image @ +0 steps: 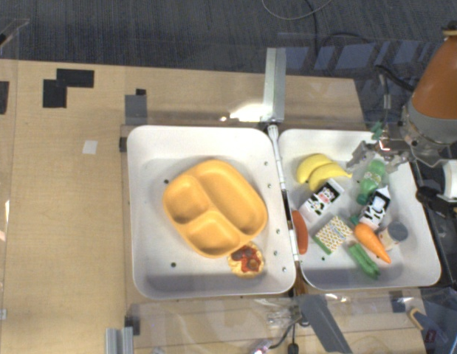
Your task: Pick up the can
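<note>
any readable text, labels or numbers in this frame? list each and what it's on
No text can be read here.
Black-and-white carton: bold dark print, too blurred to read.
Second black-and-white carton: print too blurred to read.
Patterned card: fine dotted pattern, no letters legible.
Green bottle: no label legible.
Black patches on the bench: plain shapes, no writing.

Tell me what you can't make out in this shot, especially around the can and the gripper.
- Can: small grey shape by the right bin's edge, too small in the camera view to confirm or read a label.
- Gripper: blurred over the green bottle; finger state unclear.
- Arm: cut off by the right edge.
- Sausage: partly hidden by the divider between the bins.
</note>
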Motion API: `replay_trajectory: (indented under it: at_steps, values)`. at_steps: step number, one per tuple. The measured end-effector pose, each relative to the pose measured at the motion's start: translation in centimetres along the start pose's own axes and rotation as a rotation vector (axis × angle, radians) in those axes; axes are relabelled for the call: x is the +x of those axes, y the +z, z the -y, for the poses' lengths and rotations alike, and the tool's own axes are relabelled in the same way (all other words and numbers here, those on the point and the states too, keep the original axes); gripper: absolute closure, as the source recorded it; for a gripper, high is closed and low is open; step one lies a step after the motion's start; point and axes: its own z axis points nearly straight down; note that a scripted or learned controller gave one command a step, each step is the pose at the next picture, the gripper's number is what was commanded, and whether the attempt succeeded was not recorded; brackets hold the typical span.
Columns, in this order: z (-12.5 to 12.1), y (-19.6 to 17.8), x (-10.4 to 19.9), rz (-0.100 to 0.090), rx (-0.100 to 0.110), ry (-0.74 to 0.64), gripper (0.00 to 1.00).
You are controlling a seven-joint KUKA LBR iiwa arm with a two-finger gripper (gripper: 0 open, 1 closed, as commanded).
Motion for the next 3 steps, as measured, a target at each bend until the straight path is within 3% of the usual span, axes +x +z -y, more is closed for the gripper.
replay_trajectory:
  at_steps: [1, 2, 3]
  values:
    - [6.1, -2.6, -5.6, 0.001, -0.001, 0.256, 0.00]
    - [6.1, -2.6, -5.6, 0.001, -0.001, 0.257, 0.00]
    - [5.9, -3.7, -5.5, 0.001, -0.006, 0.250, 1.00]
